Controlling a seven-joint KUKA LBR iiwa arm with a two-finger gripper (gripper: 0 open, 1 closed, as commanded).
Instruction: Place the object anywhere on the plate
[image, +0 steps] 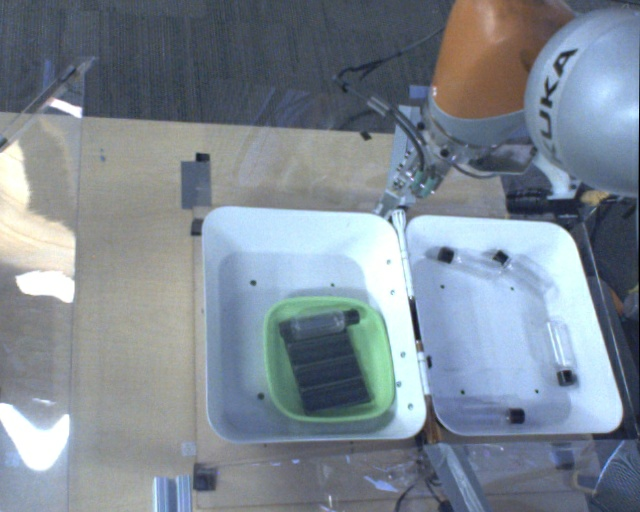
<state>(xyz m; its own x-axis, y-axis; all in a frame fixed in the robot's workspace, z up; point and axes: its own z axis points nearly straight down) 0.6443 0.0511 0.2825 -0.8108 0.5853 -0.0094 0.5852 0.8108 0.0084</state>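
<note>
Gripper (398, 203) low over the back rims where the two white bins meet, slim and slanted, tip just above the seam; open or closed, cannot tell at this angle and size. Directly behind it, the wrist with its thin cables (372, 95), then the orange band (482, 55) and the grey arm (592, 95) rising toward the view's upper right. Nearer the camera and to the view's left of the gripper, well apart from it, the left bin (215, 300) holding the green plate (276, 345). On that plate, a clear tube with a dark cap (320, 323) lying across the back part, touching a dark ribbed block (328, 375) that covers most of the plate's middle. To the other side of the gripper, the right bin (600, 385) with several more clear capped tubes (558, 348) scattered along its back, side and front walls. Beneath everything, the pale wooden bench (120, 300).
</note>
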